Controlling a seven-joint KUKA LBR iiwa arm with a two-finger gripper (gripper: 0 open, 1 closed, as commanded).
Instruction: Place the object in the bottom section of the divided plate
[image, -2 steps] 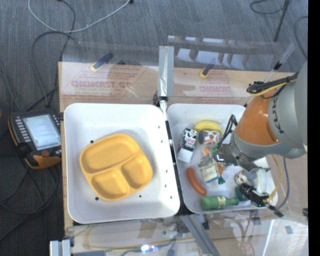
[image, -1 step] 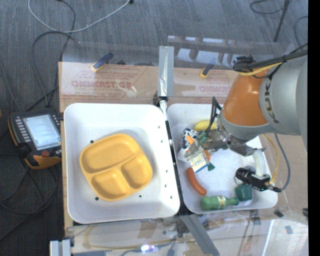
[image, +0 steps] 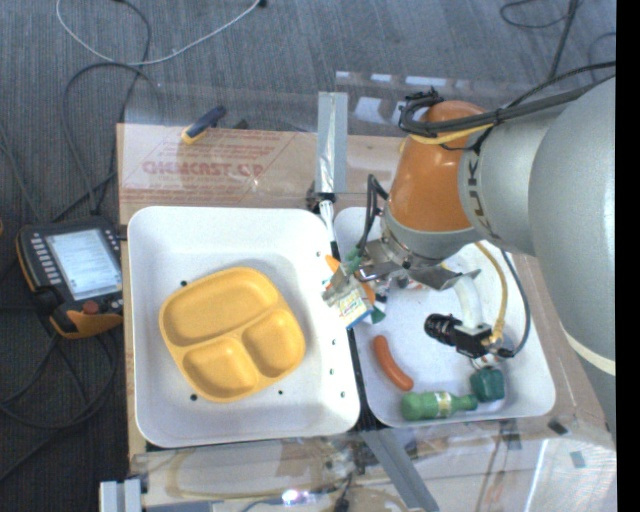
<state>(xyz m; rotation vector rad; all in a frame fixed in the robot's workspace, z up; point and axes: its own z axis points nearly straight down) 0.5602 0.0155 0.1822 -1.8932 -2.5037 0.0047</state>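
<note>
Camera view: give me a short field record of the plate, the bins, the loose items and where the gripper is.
plate: yellow divided plate, lying in the left bin
right bin: sausage, green bottle, dark green item
gripper: above the rims where the two bins meet
at the gripper: small colourful packet; whether it is held cannot be told
task state: packet not on the plate

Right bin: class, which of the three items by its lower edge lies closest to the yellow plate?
The orange sausage: leftmost, while the green bottle and dark green piece lie farther from the plate.
</note>
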